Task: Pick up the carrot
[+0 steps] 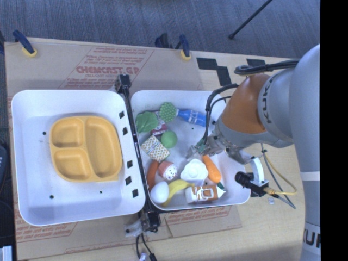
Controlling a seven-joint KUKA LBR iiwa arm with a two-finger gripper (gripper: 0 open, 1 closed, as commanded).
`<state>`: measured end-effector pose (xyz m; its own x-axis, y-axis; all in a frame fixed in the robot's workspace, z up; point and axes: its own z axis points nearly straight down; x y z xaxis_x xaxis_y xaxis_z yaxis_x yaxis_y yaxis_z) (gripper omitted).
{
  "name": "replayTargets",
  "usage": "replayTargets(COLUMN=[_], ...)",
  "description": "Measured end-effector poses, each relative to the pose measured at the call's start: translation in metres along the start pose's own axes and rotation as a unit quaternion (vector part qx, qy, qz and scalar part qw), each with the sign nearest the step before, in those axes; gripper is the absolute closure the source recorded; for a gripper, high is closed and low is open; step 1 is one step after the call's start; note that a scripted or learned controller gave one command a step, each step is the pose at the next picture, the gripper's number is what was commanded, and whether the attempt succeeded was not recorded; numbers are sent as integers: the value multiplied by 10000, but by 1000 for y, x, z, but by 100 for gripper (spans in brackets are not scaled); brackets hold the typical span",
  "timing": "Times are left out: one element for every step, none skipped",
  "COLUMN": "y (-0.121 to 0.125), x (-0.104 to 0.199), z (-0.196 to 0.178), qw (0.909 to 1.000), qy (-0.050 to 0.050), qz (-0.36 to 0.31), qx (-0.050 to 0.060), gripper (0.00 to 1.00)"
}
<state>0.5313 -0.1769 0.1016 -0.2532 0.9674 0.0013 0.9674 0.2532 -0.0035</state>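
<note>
Small orange tapered plastic carrot [212, 168] seen lying in right white bin [239, 197], just below fingers [199, 148], beside white egg-shaped toy [194, 171]. Finger state can't be told, tbh. Carrot judged light, stiff, bit slippery; best gripped across thick middle.

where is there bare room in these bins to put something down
The left bin has bare white floor all around the yellow divided tray, widest along its near edge and left side. The right bin is crowded: the carrot, banana, egg and other toys pack it, and the gripper hangs over its right part.
</note>
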Motion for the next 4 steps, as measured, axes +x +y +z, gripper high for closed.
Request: replayTargets(y=[1, 1, -36, -20], x=[58, 58, -11, -24], z=[-111, -111, -33, 9], qw=[9925, 9925, 9965, 9993], qy=[1, 1, 5, 5], qz=[1223, 1224, 839, -370], qx=[-5, -4, 4, -14], gripper=[100, 0, 0, 0])
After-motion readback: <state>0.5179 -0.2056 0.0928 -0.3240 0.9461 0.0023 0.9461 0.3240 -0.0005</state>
